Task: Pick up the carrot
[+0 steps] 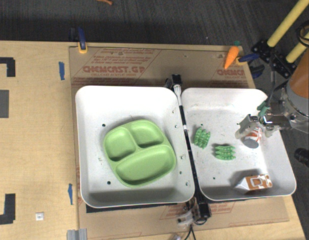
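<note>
Nearest the camera, in the right bin's (282, 181) front corner, lies a small carton (255, 182), white with orange print, boxy and tipped on its side. Just beyond it two green pieces (224, 152), knobbly and plastic-looking, rest apart on the smooth white floor. The left bin (89, 134) holds a green plate (139, 151), matte, rounded and split into three compartments, lying flat near the middle. The gripper (252, 131) hangs low over the right bin's right side, the arm reaching in from that edge, with a small pale object (251, 140) marked in orange at its tip. Whether the gripper is clenched, released or grasping that object cannot be told. The carrot (230, 59), a short orange taper with a green top, is in neither bin. It lies on the brown board (144, 66) past the right bin's far rim, beside a blue clamp (248, 59) pinning that board down. Judging from this, the gripper is placed well away from its target, and reaching it would mean lifting clear of the rim and travelling farther back.
</note>
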